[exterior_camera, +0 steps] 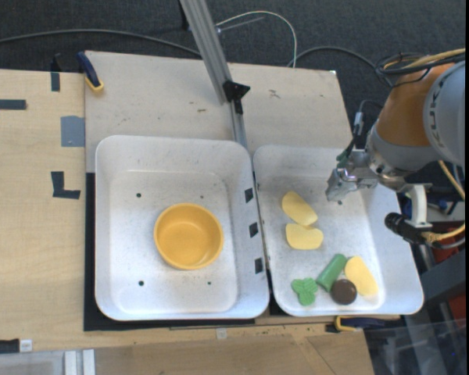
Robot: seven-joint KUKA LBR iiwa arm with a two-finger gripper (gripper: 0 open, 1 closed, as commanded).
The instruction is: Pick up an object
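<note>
My gripper (338, 187), fingers too small to tell apart, hovers just right of the upper yellow piece (298, 208); I should centre over it before descending.

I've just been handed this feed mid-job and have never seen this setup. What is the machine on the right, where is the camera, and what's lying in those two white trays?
One fixed camera looks down at a slant on a bench. The machine is a robot arm, grey with an orange band, reaching in from the right. Its gripper hangs over the right bin, near that bin's far side, with nothing visibly between its fingers. The left bin holds a yellow bowl. The right bin holds three yellow pieces, a green block, a small green piece and a brown ball, clustered toward the near side. Nothing has been picked up yet.
</note>
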